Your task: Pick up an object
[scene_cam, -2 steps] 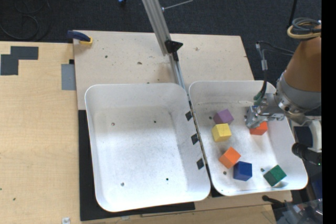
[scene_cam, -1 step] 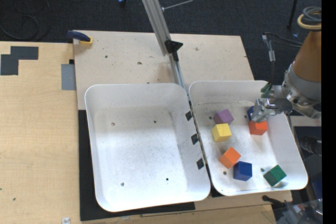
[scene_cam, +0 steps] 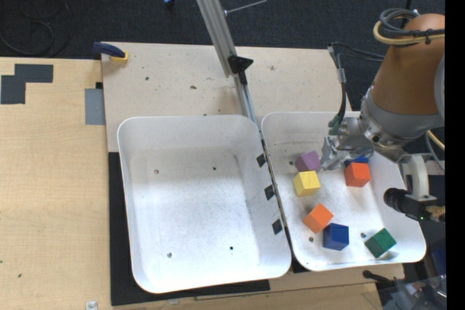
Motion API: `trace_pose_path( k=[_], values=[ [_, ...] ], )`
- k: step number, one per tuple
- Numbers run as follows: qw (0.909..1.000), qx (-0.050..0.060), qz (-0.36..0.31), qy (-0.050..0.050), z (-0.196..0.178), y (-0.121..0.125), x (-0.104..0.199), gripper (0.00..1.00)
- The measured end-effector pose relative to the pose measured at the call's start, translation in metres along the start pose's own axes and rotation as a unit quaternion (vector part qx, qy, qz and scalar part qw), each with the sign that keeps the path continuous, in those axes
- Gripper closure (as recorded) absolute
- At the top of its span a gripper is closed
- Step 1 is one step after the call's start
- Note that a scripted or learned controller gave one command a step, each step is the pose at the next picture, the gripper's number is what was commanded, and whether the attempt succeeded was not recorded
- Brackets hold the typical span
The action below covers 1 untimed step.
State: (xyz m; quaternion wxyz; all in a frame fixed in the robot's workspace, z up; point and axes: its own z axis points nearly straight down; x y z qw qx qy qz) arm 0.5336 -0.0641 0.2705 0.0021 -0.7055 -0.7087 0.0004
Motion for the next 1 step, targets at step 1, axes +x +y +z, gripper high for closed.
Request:
trace_pose_path(
  k=[1],
  values=[
    [1.0000, 0.000, 0.000, 0.000, 0.0027, 0.0105, 0.0524, 1.00]
  ],
)
